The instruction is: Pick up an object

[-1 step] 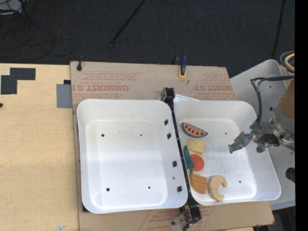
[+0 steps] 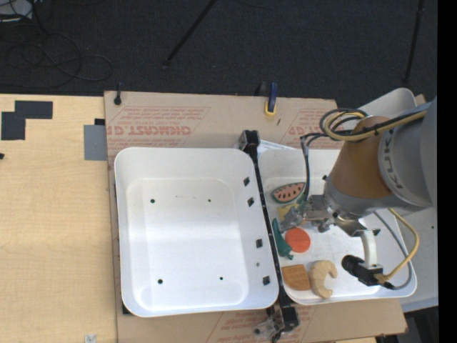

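Toys (image 2: 298, 240) in right bin (image 2: 407, 284)

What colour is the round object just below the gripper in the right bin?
Orange-red; the round object shows clearly in the camera view, beside a green piece.

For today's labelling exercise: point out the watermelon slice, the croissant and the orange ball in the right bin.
watermelon slice (image 2: 289, 191), camera view, middle of its red flesh.
croissant (image 2: 323, 276), camera view, middle of its curved body.
orange ball (image 2: 298, 241), camera view, its top surface.
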`<state>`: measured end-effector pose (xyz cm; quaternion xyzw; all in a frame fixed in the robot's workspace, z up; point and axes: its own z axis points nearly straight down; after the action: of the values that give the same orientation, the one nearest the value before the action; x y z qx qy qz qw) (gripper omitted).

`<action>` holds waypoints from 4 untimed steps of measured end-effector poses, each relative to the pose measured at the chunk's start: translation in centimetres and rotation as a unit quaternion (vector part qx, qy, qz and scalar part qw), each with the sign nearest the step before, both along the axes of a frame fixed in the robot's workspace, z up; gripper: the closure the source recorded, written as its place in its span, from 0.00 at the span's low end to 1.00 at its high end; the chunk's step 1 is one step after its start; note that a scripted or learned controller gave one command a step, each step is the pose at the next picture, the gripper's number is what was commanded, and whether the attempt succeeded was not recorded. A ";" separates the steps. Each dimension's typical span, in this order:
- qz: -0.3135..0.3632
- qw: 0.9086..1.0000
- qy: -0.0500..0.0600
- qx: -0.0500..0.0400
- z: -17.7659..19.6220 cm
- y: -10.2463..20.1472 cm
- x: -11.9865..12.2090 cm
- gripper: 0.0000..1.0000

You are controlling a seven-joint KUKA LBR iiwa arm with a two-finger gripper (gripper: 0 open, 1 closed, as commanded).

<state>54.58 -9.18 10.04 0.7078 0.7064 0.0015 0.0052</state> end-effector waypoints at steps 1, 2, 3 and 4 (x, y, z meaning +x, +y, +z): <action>-0.002 1.000 0.007 0.003 0.6 0.0 -0.3 1.00; 0.001 1.000 -0.003 0.000 19.3 -2.5 3.6 1.00; 0.003 1.000 -0.004 0.002 41.5 1.8 3.0 1.00; 0.003 1.000 0.014 0.004 26.6 5.6 0.5 1.00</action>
<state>55.08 -3.58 36.64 0.7057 0.7085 -0.0060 -0.0076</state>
